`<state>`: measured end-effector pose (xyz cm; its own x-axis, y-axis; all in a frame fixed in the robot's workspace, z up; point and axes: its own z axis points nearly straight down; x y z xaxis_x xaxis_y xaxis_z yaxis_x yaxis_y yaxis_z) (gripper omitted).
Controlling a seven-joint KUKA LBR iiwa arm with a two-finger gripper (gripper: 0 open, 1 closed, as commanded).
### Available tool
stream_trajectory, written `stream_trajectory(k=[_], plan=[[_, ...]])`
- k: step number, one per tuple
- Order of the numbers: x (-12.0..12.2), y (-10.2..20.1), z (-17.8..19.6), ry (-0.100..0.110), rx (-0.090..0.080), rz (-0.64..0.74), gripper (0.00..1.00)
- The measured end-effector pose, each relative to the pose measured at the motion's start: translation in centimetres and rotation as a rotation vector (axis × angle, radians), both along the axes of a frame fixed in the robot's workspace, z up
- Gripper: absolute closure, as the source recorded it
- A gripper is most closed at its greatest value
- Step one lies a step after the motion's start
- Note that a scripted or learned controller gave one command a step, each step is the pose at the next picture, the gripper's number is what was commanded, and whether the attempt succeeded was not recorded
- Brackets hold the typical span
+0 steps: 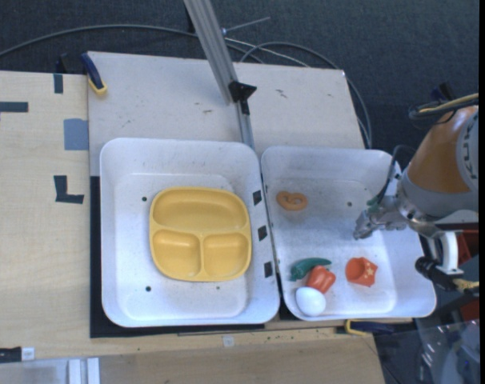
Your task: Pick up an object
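In the right bin [322,166] lie a small brown pretzel [291,202], a red pepper with a green stem [316,275], a white egg [310,301] and a red-orange piece with a star [361,271]. My gripper [364,227] hangs low over the bin's right side, above the star piece and apart from it. Nothing shows between its fingers. The arm's orange band [441,158] comes in from the right.
The left bin [118,174] holds a yellow divided plate [201,233]. A slanted metal rail [214,38] crosses the back of the bench toward the seam between the bins. Cables run behind on the dark floor.
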<state>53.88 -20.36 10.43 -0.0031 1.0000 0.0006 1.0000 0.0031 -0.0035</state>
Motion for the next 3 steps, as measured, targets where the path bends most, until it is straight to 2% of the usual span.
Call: stream_trajectory(k=[1, 2, 3], plan=[[-0.3, -0.5, 4.4, -0.006, -0.002, -0.003, 1.00], [-0.1, 0.0, 10.6, -0.009, -0.003, 0.000, 1.00], [0.0, 0.1, 11.8, -0.005, -0.001, -0.001, 1.00]])
